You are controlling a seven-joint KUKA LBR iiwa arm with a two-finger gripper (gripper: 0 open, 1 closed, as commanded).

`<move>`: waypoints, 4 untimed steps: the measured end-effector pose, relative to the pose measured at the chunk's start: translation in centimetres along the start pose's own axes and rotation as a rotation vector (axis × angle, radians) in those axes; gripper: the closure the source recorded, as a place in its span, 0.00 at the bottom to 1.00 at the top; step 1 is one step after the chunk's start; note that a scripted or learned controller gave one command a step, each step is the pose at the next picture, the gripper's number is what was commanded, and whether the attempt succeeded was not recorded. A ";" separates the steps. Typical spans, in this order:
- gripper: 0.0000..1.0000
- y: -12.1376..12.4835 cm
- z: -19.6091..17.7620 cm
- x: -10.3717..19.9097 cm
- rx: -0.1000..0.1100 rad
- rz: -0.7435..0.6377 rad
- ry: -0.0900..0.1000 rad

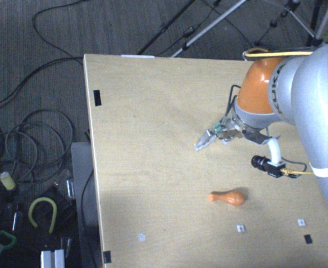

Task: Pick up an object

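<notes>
Far left, on the dark carpet: a tangle of black cables lying in loose loops; below it a green U-shaped piece on the floor, with small bits of clutter around it too blurred to name.

Next, the bench top, a pale tan board taking up most of the view. A small black tab sits near its upper left edge and another black tab near the lower left edge.

Above the board, on the carpet: light stand legs, grey and slanting up toward the top right corner.

Middle of the board: the gripper, metallic, its tip pointing left and down toward the surface. Whether the jaws are spread or pressed together I cannot tell; the tip is small and blurred. Nothing visible is held there.

Below and slightly right of the gripper: an orange object, pear-like, narrow end to the left, bulbous end to the right, lying flat on the board, apart from the gripper.

Right: the arm, grey with an orange band, reaching in from the right edge. A small black fitting hangs beneath the wrist on a white bracket.

Lower right of the board: a few small square markers, well apart from each other.
</notes>
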State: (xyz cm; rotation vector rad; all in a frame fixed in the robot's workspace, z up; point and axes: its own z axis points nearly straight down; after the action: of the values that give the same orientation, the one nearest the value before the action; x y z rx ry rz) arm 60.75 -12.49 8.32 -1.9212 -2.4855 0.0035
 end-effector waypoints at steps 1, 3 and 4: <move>1.00 0.0 -0.8 0.1 0.001 0.000 0.001; 1.00 0.0 -1.7 0.1 0.001 0.000 0.002; 0.00 0.0 -1.7 0.1 0.001 0.000 0.002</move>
State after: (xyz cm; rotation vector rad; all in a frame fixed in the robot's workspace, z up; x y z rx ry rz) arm 60.69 -12.35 9.99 -1.9195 -2.4831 0.0030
